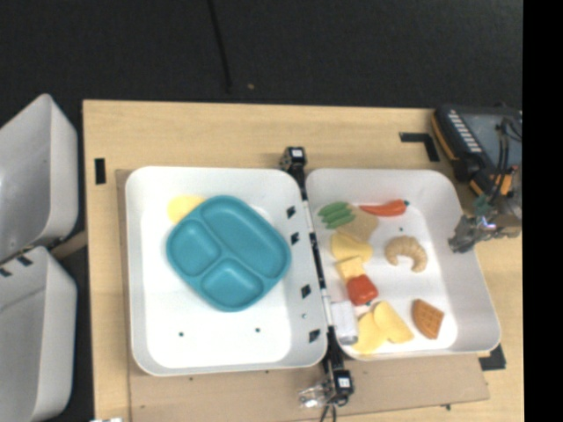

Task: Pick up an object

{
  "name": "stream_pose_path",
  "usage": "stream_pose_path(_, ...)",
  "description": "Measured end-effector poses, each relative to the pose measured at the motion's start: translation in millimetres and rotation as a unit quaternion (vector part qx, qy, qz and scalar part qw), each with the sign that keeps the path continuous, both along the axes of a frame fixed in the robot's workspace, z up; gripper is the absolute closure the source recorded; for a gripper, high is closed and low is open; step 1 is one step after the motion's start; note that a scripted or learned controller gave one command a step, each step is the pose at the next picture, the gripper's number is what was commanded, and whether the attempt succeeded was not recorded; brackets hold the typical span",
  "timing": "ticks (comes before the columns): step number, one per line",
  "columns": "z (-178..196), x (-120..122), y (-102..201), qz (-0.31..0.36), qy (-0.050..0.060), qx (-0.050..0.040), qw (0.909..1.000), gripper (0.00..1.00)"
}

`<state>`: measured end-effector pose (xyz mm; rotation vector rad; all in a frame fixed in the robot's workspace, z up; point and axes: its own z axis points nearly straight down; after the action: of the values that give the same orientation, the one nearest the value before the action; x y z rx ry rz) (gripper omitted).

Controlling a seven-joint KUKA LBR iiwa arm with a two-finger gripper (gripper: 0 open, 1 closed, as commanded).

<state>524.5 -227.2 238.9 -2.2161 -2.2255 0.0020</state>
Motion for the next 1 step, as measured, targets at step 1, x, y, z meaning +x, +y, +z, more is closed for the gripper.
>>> stream_pose_path(1,-3.9,15.9,39.1,0.001,0.001,0.0006,1.0000,1.00)
